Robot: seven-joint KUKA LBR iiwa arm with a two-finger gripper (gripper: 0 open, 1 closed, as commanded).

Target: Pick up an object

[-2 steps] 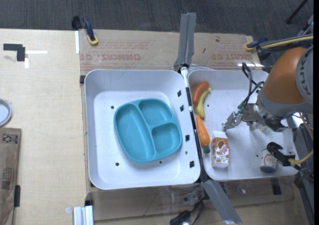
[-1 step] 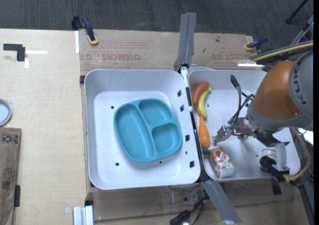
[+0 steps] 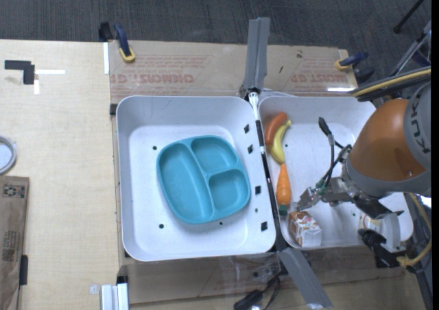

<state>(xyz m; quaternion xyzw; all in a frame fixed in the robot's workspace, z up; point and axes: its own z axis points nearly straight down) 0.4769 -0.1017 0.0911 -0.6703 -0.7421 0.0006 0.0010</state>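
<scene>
In the right bin [image 3: 312, 106] a yellow banana [image 3: 278, 144] and a red-orange pepper [image 3: 273, 125] lie together near the left wall. An orange carrot [image 3: 283, 185] lies below them. A small white and brown carton [image 3: 304, 228] stands in the front left corner. My gripper [image 3: 308, 198] hangs low over the bin floor just right of the carrot and just above the carton. Nothing shows between its fingers.
The left bin [image 3: 134, 164] holds a blue three-compartment plate [image 3: 204, 178]. A grey divider [image 3: 257, 55] stands behind the bins. Clamps [image 3: 123, 42] sit on the cardboard at the back. The arm's orange band [image 3: 387, 138] covers the right bin's right part.
</scene>
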